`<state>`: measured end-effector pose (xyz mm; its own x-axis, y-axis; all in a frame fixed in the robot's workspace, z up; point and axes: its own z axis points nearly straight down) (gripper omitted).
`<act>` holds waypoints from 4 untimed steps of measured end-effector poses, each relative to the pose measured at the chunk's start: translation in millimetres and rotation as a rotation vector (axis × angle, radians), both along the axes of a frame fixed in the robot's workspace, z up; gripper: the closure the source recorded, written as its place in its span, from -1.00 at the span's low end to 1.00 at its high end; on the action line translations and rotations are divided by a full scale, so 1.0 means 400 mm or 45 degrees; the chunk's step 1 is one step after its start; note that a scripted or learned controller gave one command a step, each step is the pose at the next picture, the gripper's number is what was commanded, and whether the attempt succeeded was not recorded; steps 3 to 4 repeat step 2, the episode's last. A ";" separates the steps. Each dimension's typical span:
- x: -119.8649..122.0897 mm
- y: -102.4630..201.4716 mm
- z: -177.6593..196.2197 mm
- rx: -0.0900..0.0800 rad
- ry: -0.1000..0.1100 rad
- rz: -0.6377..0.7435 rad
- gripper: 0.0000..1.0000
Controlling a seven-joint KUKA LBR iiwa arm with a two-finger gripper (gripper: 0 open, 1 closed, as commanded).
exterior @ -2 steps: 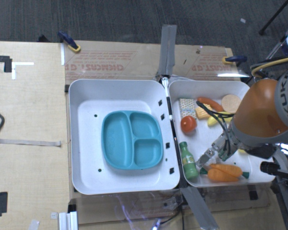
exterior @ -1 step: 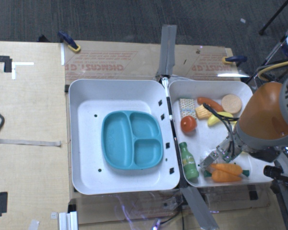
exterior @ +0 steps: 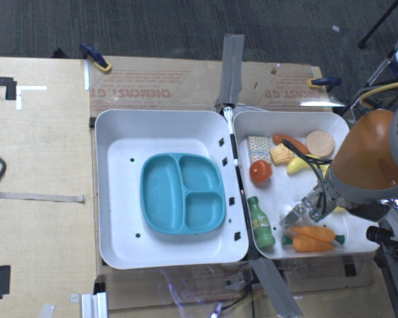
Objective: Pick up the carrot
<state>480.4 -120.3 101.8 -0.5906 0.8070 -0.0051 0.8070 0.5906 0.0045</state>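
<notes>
A pale wooden desk is seen from above, against dark carpet, with two shallow white bins side by side. The left bin holds a blue divided plate. The right bin holds toy food: a tomato, a green bottle, a cracker, a round biscuit, a banana.

The carrot is found at the right bin's near edge, towards its near right corner. Two orange bodies appear stacked there; whether they are one toy or two cannot be told. The long axis lies roughly along that near edge, green top towards the right wall.

The hand hangs just above the carrot's left end, released, with nothing between its fingers.

A miss is judged likely: the carrot hugs the bin wall, so a finger could strike the rim, or the round body could roll away. The bottle nearby could also be knocked.
</notes>
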 end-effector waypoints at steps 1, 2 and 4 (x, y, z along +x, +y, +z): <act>0.012 0.081 0.224 0.002 0.006 -0.623 1.00; 0.012 0.080 0.224 0.001 0.006 -0.624 -1.00; 0.012 0.080 0.224 0.001 0.006 -0.624 -1.00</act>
